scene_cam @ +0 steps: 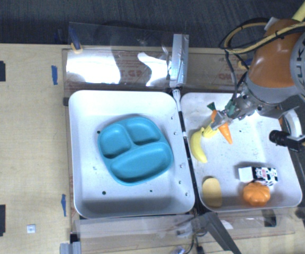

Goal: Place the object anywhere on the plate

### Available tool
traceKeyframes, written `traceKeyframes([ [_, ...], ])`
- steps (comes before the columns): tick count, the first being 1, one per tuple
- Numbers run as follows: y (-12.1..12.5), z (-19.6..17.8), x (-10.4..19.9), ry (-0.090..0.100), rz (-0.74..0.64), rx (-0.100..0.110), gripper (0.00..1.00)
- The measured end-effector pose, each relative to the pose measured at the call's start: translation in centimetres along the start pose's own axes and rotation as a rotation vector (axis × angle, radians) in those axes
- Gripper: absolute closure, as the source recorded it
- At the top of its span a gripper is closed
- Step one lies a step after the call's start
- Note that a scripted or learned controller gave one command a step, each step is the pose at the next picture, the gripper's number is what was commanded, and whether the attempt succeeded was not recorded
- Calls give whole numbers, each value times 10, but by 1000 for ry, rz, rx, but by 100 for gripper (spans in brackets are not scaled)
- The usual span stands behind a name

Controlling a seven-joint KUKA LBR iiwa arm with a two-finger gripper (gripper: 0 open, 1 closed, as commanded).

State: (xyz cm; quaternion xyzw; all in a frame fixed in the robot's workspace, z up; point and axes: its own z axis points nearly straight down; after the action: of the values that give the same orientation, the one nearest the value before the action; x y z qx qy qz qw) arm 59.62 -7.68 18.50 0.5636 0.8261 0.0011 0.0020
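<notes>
Here the pincer (224,118) is seen low in the right-hand shallow white bin (285,157), at the leafy top of the small orange toy carrot (225,131); whether it is apart or clamped on the carrot cannot be told, since the tips are masked by the grey wrist. Just below and to the left of the pincer a yellow plastic banana (197,144) lies touching or nearly touching the carrot, so it could be dragged along or the carrot could be knocked loose if the grip is shallow. Well to the left of the pincer, in the other white bin (83,115), the blue three-compartment plastic plate (135,150) waits. Between them the raised bin rims (181,142) meet, and a carry kept too low would probably catch there. Open bin floor is left below the pincer.
</notes>
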Motion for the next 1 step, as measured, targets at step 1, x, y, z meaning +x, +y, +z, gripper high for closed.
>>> traceKeyframes([
  [1,7,0,72,4,-96,5,100],
])
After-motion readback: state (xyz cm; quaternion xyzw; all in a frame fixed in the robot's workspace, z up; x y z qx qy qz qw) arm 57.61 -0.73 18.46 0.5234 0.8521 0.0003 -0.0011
